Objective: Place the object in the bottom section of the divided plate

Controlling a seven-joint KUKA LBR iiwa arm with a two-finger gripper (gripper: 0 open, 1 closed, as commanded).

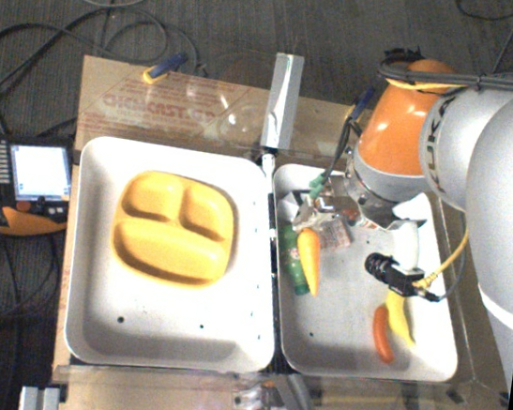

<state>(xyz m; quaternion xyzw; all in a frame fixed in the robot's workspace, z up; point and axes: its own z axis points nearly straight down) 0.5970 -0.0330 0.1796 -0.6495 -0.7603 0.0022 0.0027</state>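
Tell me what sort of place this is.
Probably a robotics lab test bench: a robot arm reaches over two white bins, a yellow divided plate and toy food like a carrot serve as props, and cables trail across the floor.

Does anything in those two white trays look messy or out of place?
Nothing stands out. The yellow divided plate sits flat in the left bin. The toy carrot, banana and sausage lie loose in the right bin.

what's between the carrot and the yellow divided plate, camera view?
In the camera view, a green vegetable lies against the carrot on its plate side; then come the adjoining rims of both bins and bare white bin floor before the divided plate.
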